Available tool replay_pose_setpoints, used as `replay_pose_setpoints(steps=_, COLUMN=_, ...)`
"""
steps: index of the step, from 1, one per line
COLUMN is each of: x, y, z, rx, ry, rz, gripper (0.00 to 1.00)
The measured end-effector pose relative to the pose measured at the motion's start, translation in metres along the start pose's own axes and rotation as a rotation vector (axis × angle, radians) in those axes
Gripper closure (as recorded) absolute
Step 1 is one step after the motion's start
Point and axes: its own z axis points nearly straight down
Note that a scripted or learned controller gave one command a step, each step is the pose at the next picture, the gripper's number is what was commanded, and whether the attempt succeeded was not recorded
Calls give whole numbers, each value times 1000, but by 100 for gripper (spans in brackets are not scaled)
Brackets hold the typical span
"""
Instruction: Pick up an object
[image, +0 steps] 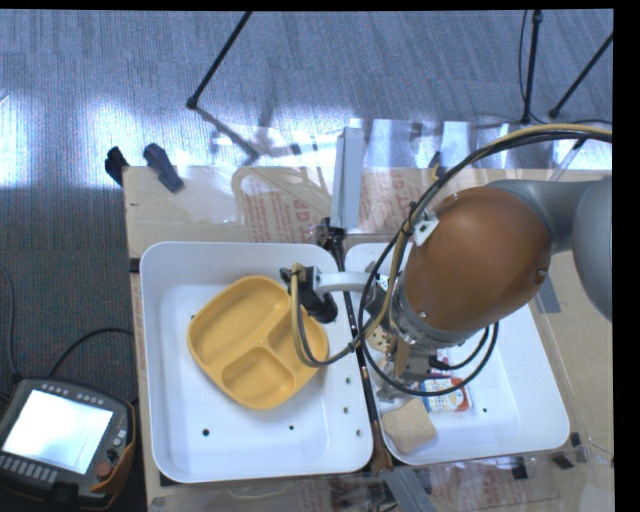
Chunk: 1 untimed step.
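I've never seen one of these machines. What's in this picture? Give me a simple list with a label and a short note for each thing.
arm: grey arm with an orange band, reaching in from the right, over the right bin
left bin: shallow and white, holds a yellow divided plate
right bin: shallow and white, holds a tan sponge-like block and a small printed packet, partly hidden by the arm
cables: loop over the plate's right edge
floor, lower left: handheld screen unit

A plain yellow divided tray (255, 342) is seen in the white left bin (170, 400). A tan sponge (409, 426) and a red-and-white printed packet (447, 397) are seen in the white right bin (530, 400).
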Motion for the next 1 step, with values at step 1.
replay_pose_setpoints(steps=1, x=-2, y=-2, z=-7, rx=2, ry=-9, rz=7, gripper=100)
